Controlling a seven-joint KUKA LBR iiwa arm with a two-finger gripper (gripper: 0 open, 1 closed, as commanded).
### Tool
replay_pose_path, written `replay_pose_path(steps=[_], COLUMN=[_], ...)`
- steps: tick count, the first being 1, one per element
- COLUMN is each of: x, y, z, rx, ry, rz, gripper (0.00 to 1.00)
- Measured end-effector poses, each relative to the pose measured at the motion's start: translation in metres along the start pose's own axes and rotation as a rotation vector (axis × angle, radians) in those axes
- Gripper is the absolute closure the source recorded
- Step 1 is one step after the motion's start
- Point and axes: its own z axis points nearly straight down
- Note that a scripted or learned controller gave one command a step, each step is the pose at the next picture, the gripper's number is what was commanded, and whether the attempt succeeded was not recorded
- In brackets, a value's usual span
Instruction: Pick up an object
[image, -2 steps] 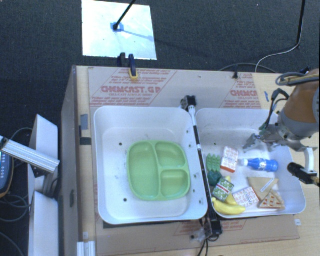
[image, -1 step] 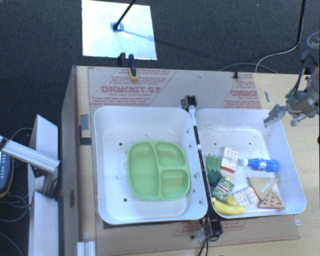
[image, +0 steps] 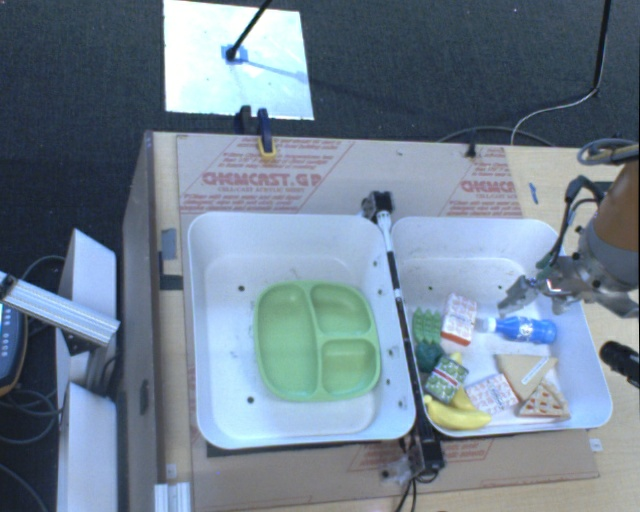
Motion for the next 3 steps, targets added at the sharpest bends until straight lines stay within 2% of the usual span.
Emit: replay_pose_path(steps=[1,2,3], x=[0.043,0.070,0.076], y=[-0.023,-0.014,-0.035], z=[0.046,0.078,0.109], rx=[-0.001,-0.001,0.000], ry=[0.000,0.000,0.000], rz=[-0.001,-0.001,0.000], gripper=[0.00,0.00,0.00])
